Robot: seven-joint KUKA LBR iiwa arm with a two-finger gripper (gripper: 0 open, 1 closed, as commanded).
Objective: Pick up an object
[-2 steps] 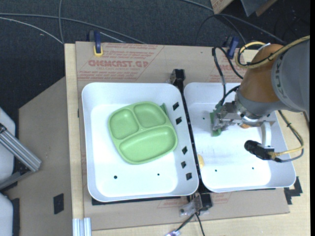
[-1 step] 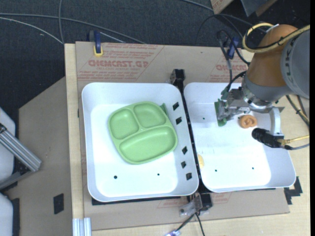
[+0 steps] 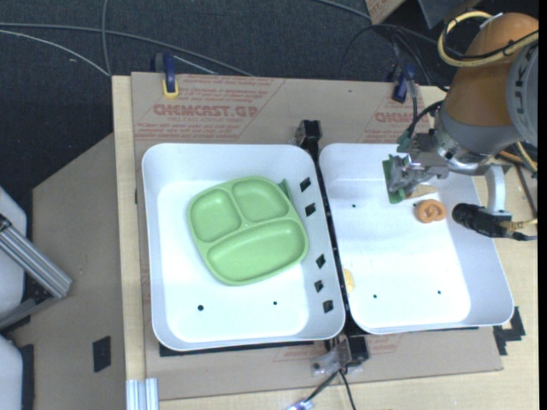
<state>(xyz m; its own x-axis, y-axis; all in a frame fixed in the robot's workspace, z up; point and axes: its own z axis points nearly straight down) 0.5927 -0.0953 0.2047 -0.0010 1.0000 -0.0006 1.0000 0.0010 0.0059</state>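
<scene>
- The grey robot arm (image 3: 479, 101), with an orange band above its wrist, reaches in from the right over the upper part of the right shallow white plastic bin (image 3: 444, 310).
- Its claw (image 3: 402, 178) hangs low in that bin, near the far wall; a small green object (image 3: 396, 186) sits right at its tip (whether it is pinched between the fingers, I cannot tell).
- Just right of the claw and slightly nearer the camera lies a small orange, rounded object (image 3: 429, 211) on the bin floor.
- Well to the claw's left, in the left shallow white plastic bin (image 3: 162, 254), lies a light green plastic plate (image 3: 248, 229) with three compartments.
- Both bins rest on a brown cardboard-covered surface (image 3: 214, 101).
</scene>
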